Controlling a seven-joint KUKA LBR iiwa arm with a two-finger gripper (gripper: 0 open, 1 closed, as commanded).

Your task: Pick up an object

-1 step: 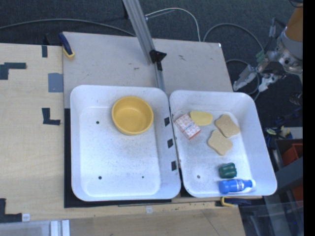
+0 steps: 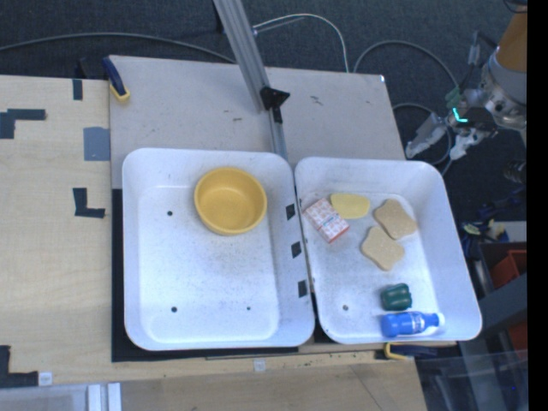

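Camera view: at frame bottom a blue bottle [image 2: 408,323] and green block [image 2: 396,296] lie in the right bin [image 2: 445,195], two bread slices [image 2: 383,248] higher; a yellow bowl [image 2: 229,199] sits in the left bin [image 2: 137,255]. Beyond, grey bench [image 2: 188,101], dark floor [image 2: 103,7]. Gripper [image 2: 441,135] hangs at upper right, outside the bins, nothing between its fingers.

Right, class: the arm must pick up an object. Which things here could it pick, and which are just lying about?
Could pick: yellow bowl, small carton, two bread slices, green piece, blue bottle.

Lying about: blue-and-yellow clamp, cables, metal post.
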